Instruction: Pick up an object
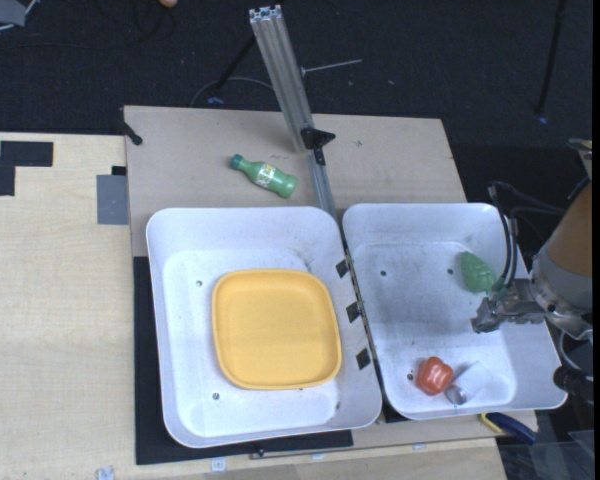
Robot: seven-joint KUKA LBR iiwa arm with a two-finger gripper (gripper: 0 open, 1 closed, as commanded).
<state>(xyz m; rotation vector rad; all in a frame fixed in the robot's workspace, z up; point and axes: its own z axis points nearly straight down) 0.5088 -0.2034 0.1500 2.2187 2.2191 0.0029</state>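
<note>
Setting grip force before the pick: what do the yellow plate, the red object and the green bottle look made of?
Yellow plate: likely hard plastic, matte, with an even colour and a soft moulded rim.
Red object: probably glossy plastic or rubber, since a small highlight shows on it; too small to be sure.
Green bottle: looks like plastic, smooth, with a pale label band; glass can't be ruled out.

No readable text anywhere in the frame.

The green bottle [264,176] on the desk [390,158], above the left bin in the upper middle, carries a pale label band, but it is too small to make out any lettering.
</note>
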